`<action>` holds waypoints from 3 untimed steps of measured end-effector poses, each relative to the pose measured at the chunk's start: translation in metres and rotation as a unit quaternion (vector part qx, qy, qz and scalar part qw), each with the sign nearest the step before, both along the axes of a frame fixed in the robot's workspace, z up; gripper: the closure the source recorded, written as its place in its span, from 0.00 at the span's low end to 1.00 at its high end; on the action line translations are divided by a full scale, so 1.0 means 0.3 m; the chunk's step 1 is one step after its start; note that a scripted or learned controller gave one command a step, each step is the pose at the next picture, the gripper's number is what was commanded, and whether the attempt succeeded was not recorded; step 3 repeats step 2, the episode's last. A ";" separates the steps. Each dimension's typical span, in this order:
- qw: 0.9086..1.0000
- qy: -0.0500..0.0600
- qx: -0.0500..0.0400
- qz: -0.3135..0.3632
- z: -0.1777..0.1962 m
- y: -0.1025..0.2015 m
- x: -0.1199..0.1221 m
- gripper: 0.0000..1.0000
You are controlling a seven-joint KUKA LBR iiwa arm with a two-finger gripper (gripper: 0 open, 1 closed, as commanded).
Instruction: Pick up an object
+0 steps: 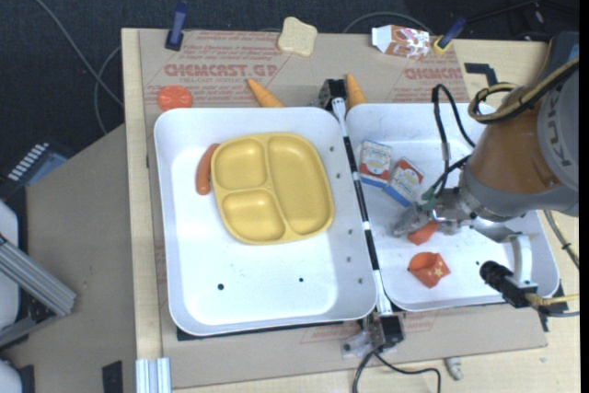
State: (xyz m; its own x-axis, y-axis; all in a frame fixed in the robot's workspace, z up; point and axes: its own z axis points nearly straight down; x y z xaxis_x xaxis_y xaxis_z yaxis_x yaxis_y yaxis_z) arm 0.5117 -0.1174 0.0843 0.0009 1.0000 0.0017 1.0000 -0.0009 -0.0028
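Note:
My gripper (411,224) is low in the right bin (460,129), near its left-centre, reaching in from the right. A small red piece (422,236) lies right beside its tip, touching or nearly so; I see nothing clearly held. A larger red chunk (429,268) rests on the bin floor just in front of it. Behind the gripper lie two small snack packets (375,157) (406,173) and a blue strip (386,187).
The left bin (184,271) holds a yellow divided plate (272,187) and a red sausage (203,170) at the plate's left. Behind the bins on the cardboard lie a bread slice (297,36), a carrot (264,93), an orange disc (172,97) and a wrapper (402,40).

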 end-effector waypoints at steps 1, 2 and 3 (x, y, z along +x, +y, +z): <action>1.000 -0.003 0.000 0.000 0.037 0.001 0.005 1.00; 1.000 -0.002 -0.001 0.001 0.336 0.197 0.134 1.00; 1.000 -0.002 -0.001 0.001 0.336 0.197 0.134 1.00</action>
